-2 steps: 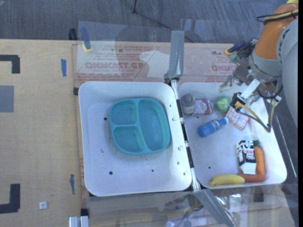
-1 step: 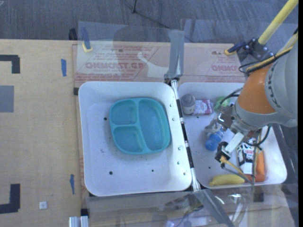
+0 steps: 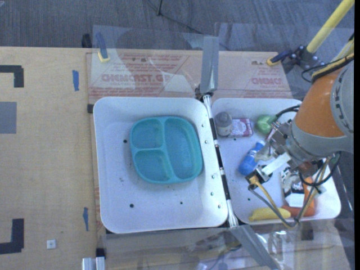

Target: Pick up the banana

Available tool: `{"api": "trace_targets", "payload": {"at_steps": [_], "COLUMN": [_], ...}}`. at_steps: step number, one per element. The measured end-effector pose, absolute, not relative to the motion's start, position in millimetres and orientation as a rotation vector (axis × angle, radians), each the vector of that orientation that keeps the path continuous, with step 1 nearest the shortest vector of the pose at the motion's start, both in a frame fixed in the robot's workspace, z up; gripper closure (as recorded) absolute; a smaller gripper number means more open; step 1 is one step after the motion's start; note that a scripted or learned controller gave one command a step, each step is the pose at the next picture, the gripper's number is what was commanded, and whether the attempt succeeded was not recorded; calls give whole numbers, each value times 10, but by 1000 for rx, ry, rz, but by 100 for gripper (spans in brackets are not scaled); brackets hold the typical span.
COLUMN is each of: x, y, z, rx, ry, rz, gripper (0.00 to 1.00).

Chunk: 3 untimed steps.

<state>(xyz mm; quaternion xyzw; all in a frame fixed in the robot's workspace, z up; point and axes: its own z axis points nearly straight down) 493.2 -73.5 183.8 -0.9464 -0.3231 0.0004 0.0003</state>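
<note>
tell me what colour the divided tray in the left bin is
Teal: the divided tray shows best in the camera view, lying in the left bin.

Arm (image 3: pixel 323 117) reaches in, gripper (image 3: pixel 260 176) angled down-left

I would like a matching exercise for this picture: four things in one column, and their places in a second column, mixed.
Things:
1. teal divided plate
2. banana
3. grey can
4. green object

Places:
A. far side of the right bin, under the arm's edge
B. near edge of the right bin
C. middle of the left bin
D. right bin, far corner by the divider

Pairs: 1-C, 2-B, 3-D, 4-A
</note>
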Motion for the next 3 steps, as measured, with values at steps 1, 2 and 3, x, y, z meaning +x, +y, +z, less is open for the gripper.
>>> {"api": "trace_targets", "payload": {"at_steps": [1,2,3], "x": [5168,5892,5360], "y": [-138,-781,-136], "z": [1839,1962,1839], "rx": [-3122,-3125,-3096], "ry": [-338,-316,-516], "rz": [4,3,6], "gripper": [0,0,0]}}
